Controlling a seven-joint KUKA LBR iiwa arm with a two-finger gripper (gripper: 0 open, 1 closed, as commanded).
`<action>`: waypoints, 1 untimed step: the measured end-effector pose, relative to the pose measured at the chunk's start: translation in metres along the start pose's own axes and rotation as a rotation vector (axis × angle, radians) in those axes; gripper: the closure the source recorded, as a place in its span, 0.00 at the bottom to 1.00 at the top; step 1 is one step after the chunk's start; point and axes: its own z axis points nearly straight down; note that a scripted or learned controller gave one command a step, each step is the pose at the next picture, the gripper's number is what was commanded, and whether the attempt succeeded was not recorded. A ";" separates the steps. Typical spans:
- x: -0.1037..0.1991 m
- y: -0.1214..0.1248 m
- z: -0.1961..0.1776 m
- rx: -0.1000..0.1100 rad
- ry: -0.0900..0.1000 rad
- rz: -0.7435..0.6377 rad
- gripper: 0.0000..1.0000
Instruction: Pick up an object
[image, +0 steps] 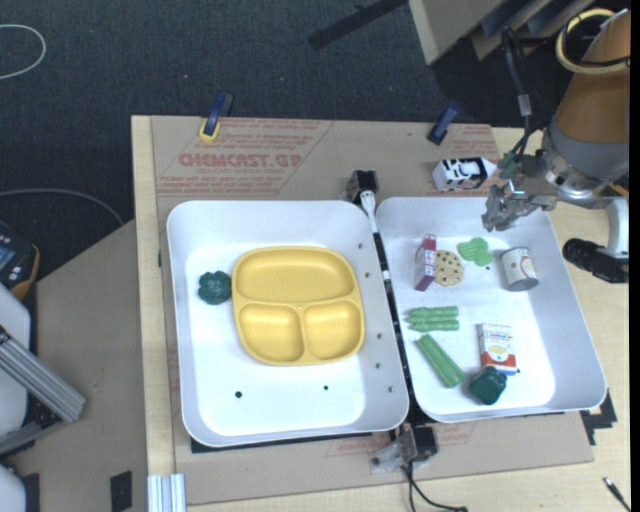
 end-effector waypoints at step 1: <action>0.037 0.037 -0.006 0.000 0.001 0.000 1.00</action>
